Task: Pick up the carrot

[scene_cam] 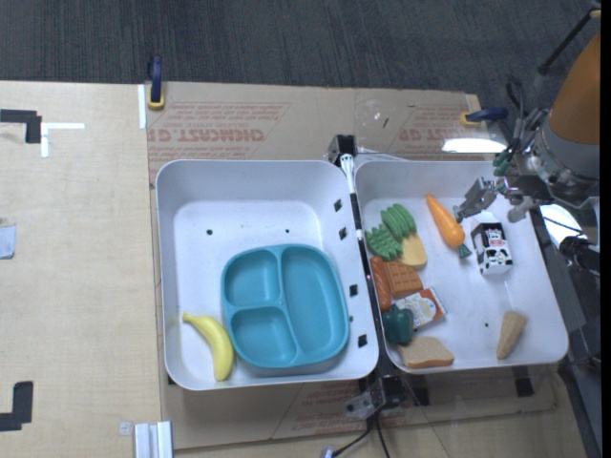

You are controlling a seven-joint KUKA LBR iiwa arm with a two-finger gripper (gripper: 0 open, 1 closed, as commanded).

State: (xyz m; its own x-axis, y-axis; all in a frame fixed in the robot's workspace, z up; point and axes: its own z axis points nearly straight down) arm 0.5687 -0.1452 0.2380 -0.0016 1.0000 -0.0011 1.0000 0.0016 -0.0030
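Counter was a cardboard-covered sheet over dark carpet, two white bins side by side on it. Left bin (181,198) held a teal divided plate (284,305) and a banana (214,343). Right bin (549,299) held the clutter — carrot (444,221) lay in the upper middle, tilted, thick orange end up-left, green tip down-right. It sat apart from the green veg (393,229) on one side and the black-and-white carton (492,248) on the other, so there was room either side. Gripper (489,196) hung just up-right of the carrot, near its lower end, not touching it. Fingers looked parted, nothing between them — hard to be sure how wide at this resolution. Carrot looked like a toy: probably light, stiff, smooth plastic, tapered, so likely to squirt out if pinched near the tip. My call: take it across the thick middle, fingers square to its long axis. Grasp not yet made.
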